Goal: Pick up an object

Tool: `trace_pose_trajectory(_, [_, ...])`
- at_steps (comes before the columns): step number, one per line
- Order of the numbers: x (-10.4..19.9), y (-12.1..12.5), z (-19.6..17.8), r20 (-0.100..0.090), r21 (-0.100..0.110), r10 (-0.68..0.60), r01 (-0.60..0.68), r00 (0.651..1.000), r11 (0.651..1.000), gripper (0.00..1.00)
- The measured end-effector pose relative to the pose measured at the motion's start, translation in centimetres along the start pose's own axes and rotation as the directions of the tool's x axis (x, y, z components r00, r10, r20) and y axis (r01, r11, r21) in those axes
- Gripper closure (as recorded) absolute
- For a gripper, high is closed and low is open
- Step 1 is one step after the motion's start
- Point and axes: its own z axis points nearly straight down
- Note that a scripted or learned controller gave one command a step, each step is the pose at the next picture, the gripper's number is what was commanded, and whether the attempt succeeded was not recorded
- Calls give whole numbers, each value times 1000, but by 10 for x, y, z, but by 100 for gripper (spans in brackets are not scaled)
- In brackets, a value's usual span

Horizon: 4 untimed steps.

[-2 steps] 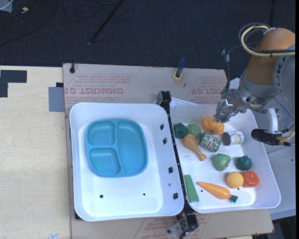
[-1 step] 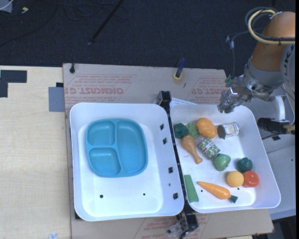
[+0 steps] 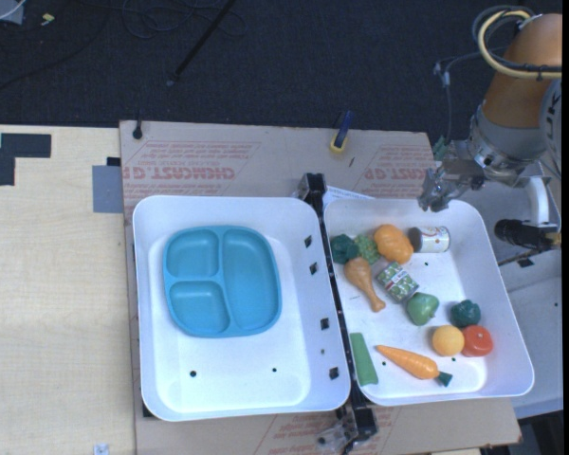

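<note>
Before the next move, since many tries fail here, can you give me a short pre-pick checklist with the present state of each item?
1. Claw carries nothing: cannot tell, fingers too blurred.
2. Claw above the right white bin: ok, it hangs over the bin's far rim.
3. Nearest target free to grasp: ok, the small silver can lies on its side just below the claw, apart from the orange oval toy.
4. Other toys crowded: not ok, the green leafy pieces touch near the orange oval.
5. Blue divided plate out of the path: ok, it sits in the left bin.
</note>
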Motion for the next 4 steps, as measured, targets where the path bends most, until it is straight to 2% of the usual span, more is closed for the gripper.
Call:
trace_pose_trajectory(1, [53, -14, 13, -2, 6, 0, 0, 1000, 1000, 100])
trace_pose_trajectory(2, [107, -13, 6, -2, 4, -2, 2, 1000, 1000, 100])
trace_pose_trajectory(3, [157, -27, 14, -2, 6, -1, 1, 1000, 1000, 100])
trace_pose_trajectory(4, [175, -30, -9, 0, 1, 0, 0, 1000, 1000, 100])
